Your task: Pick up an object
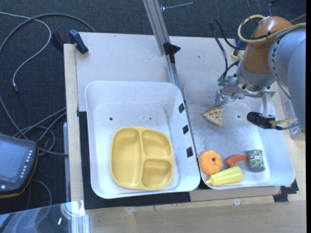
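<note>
A tan pizza slice toy point(213, 116) lies in the upper part of the right bin point(277, 152). My gripper point(222, 100) hangs just above and behind the slice, its tip close to the slice's far edge; nothing shows held in it. Along the right bin's near side lie an orange pumpkin point(210, 161), a yellow corn cob point(226, 176), a small red-orange piece point(236, 158) and a green can point(255, 160).
The left bin point(97, 101) holds a yellow divided plate point(142, 158) toward its near side. A slanted metal post point(156, 13) rises between the two bins at the back. A blue clamp point(77, 41) sits at the bench's far left corner.
</note>
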You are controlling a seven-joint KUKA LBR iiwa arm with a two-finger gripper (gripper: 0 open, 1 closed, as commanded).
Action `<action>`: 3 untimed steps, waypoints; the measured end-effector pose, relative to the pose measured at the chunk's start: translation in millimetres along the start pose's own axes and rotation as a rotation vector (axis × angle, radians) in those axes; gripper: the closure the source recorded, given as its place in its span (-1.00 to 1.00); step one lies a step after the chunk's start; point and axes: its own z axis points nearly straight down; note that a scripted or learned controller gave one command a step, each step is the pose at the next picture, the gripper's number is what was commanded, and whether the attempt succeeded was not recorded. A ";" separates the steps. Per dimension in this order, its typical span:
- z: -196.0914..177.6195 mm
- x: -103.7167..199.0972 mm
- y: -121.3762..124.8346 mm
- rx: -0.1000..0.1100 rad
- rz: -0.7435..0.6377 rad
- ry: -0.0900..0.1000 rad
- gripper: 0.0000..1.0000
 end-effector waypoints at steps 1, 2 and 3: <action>-60.3 -1.7 -5.9 0.006 0.001 0.001 1.00; -105.6 -1.7 -3.6 0.006 0.000 0.001 1.00; -108.4 45.7 -13.3 0.016 -0.004 0.006 1.00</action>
